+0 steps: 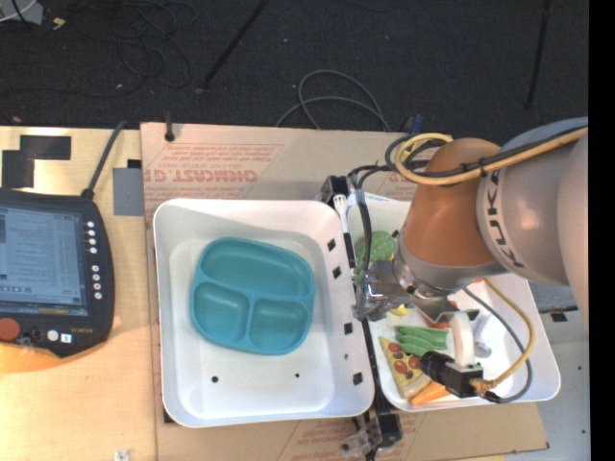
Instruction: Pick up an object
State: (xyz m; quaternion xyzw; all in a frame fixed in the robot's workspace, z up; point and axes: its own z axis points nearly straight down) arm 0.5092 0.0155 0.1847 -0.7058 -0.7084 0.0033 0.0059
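Observation:
My arm reaches from the right over the right bin (538, 377), its orange band and grey wrist covering most of the bin. The gripper (384, 301) hangs low near the bin's left wall. Under and around it lie toy foods: a green leafy piece (377, 248) behind it, a green pod-shaped piece (425, 338) just in front, a pizza slice (404, 363) with red and green toppings, an orange carrot-like piece (432, 393) and a white item (465, 338). The fingers are hidden by the wrist.
The left bin (192, 373) holds a teal divided plate (254, 294). A teach pendant (53, 267) lies on the bench at far left. Cables loop over the arm and down across the right bin's front.

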